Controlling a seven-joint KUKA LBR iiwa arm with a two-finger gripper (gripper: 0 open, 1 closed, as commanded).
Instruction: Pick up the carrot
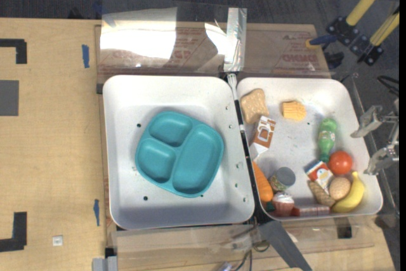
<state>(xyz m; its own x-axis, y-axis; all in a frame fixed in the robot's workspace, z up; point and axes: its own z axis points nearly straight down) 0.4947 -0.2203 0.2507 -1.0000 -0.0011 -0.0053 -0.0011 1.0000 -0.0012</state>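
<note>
The carrot is orange with a green stub at its near end. It lies lengthwise against the left wall of the right bin, close to the front corner. A grey round lid sits just to its right, and a small red and white item lies by its green end. An orange and white carton rests just beyond its far tip.
The right bin also holds a bread slice, a yellow corn piece, a green bottle, a tomato, a banana and a small carton. A teal divided plate lies in the left bin.
</note>
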